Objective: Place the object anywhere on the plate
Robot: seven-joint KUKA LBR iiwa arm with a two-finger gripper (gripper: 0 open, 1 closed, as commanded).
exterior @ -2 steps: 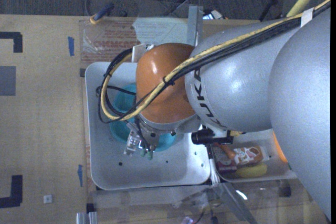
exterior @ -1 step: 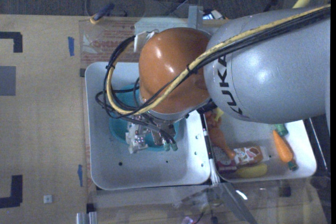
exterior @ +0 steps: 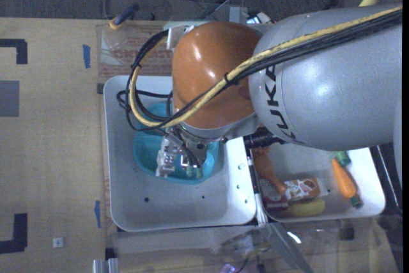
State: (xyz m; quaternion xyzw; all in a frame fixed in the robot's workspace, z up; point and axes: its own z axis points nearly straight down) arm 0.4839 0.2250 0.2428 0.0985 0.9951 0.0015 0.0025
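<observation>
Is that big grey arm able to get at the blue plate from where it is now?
Probably yes. The gripper hangs right over the blue plate in the left bin, and nothing visible lies between them. The arm's own bulk hides part of the plate, so I can't be certain.

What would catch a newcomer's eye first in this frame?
The big grey arm with its orange band dominates, reaching in from the right over the left bin. Below it the gripper hangs over a blue plate. In the right bin lies a carrot.
</observation>
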